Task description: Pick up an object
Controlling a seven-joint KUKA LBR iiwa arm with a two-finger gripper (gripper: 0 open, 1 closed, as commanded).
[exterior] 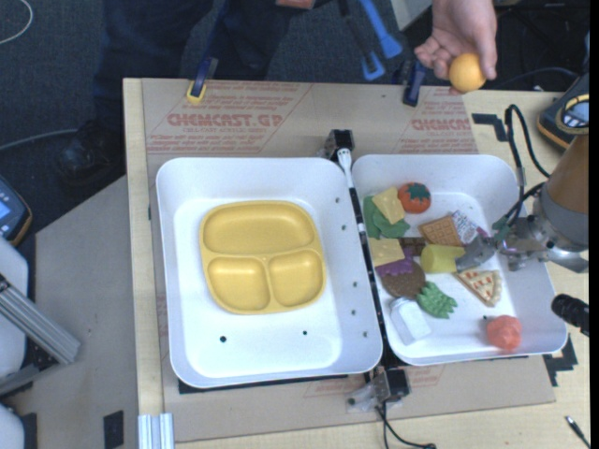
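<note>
The camera looks down at a slant on a bench covered by brown cardboard [281, 110], with two white bins side by side. The left bin [182, 279] holds a yellow divided plate [262, 255] with three compartments, lying flat near the bin's middle.

The right bin [533, 325] holds a loose heap of toy food. Near its far side sits a red tomato [414, 195], just beside a yellow block [388, 204] and a green leaf piece [374, 221]. A tan cracker [438, 231] lies in the middle, with a yellow-green piece [440, 258] beside it and a purple bunch of grapes [402, 274] toward the near side. A green ridged piece [435, 299] touches the grapes, and a small white item [409, 320] lies next to it, too pale against the bin to identify. A pizza slice [482, 286] lies toward the right, and a red round piece [504, 332] sits alone near the front right corner.

The grey arm [566, 218] comes in from the right, cut off by the frame edge. Its gripper [487, 249] hangs low over the heap, between the cracker and the pizza slice; whether its fingers are parted or closed is too blurred to tell, and nothing can be made out between them.

At the top, a person's hand [459, 21] holds an orange ball [466, 71] above the bench's far edge; the body is cut off by the frame.
</note>
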